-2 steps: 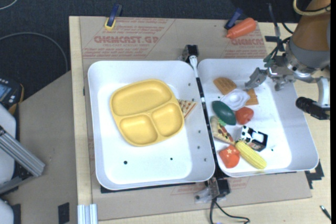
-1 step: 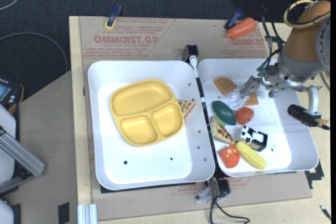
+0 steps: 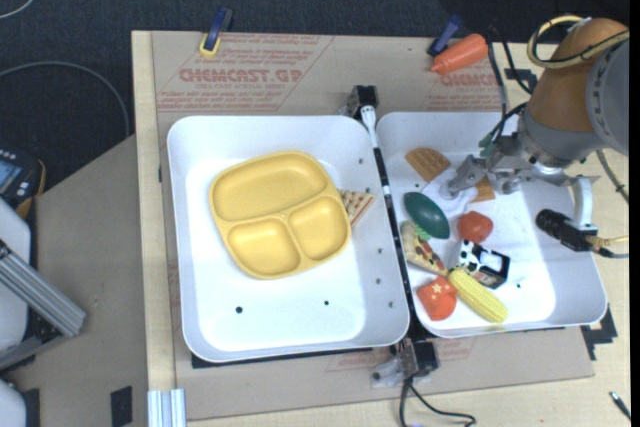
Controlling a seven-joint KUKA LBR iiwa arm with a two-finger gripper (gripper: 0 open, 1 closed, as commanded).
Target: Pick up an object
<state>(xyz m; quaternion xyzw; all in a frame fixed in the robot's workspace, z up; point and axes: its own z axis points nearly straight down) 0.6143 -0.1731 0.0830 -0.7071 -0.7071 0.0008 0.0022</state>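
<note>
The grey arm with its orange band reaches in over the right white bin (image 3: 560,300), and its claw (image 3: 478,177) hangs low at that bin's upper middle; whether the claw is apart or together cannot be told. Just beside it lie a tan waffle-like piece (image 3: 428,161) and a small orange piece (image 3: 484,192). Crowded below are a dark green oval toy (image 3: 427,213), a red round toy (image 3: 475,225), a black-and-white toy (image 3: 486,263), a yellow plastic corn cob (image 3: 478,295), and a red strawberry-like toy (image 3: 436,299). The left white bin (image 3: 200,315) holds a yellow three-compartment plate (image 3: 279,213), with a tan lattice piece (image 3: 357,205) touching its right edge. An orange clamp (image 3: 459,54) sits on the surface (image 3: 150,215) beyond the bins.
</note>
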